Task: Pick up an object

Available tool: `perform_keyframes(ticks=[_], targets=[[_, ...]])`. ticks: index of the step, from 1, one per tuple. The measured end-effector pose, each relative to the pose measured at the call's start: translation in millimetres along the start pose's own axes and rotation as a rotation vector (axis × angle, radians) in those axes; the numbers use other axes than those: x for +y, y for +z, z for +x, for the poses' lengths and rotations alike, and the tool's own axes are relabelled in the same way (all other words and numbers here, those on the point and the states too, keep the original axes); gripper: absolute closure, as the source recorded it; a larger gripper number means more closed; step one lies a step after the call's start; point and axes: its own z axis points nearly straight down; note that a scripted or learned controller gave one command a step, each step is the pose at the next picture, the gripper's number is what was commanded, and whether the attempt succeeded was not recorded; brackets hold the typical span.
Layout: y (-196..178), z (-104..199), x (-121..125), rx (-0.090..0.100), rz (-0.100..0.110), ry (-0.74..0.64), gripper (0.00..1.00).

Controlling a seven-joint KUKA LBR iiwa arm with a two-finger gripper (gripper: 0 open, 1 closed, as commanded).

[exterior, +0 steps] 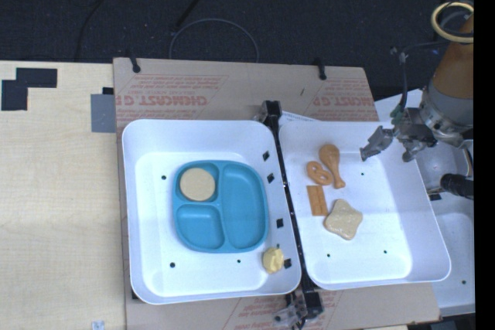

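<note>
Several toy foods lie in the right bin (433, 259): a tan drumstick (331, 158), an orange pretzel (318, 173), a thin orange stick (316, 200) and a beige bread slice (343, 219). My gripper (391, 148) hovers over the upper right of that bin, to the right of the drumstick and apart from it. It is open, with nothing between its fingers. In the left bin (147, 143), a blue divided plate (240, 216) holds a round tan cookie (196, 184), and a yellow lump (272, 260) lies by the plate's lower right corner.
A black divider (280, 189) runs between the two bins. Cardboard (232, 93) lies under them, with pale bench surface (54, 205) to the left. The arm (452, 81) and its cables come in at the upper right.
</note>
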Motion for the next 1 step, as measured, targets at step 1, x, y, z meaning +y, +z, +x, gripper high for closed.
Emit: perform_keyframes(ticks=[1], targets=[[-7.2, -0.2, 2.6, -0.003, -0.013, -0.002, 0.00]])
